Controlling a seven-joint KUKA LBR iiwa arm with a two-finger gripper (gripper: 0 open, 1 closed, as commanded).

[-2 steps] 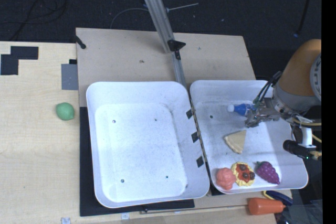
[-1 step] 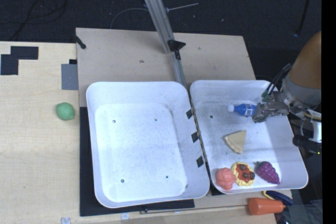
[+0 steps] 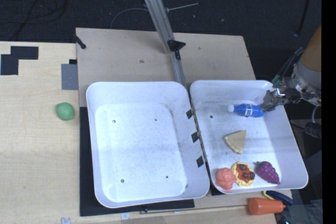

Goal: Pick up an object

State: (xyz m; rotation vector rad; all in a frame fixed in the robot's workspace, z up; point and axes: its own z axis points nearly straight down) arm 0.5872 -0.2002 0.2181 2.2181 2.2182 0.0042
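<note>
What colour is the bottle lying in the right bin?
Blue, with a white cap; the bottle shows clearly in the camera view, near the gripper.

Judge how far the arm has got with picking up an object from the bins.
Done: the gripper has reached the right bin, beside the blue bottle. In hand: nothing visibly; the bottle lies on the bin floor. Left: gripping and lifting. Cheese wedge and grapes lie untouched.

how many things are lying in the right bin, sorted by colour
blue: 1, the bottle
tan: 1, the wedge
pink: 1, the lumpy toy
yellow and red: 1, the round toy
purple: 1, the grapes
total: 5, all in the right bin
</note>
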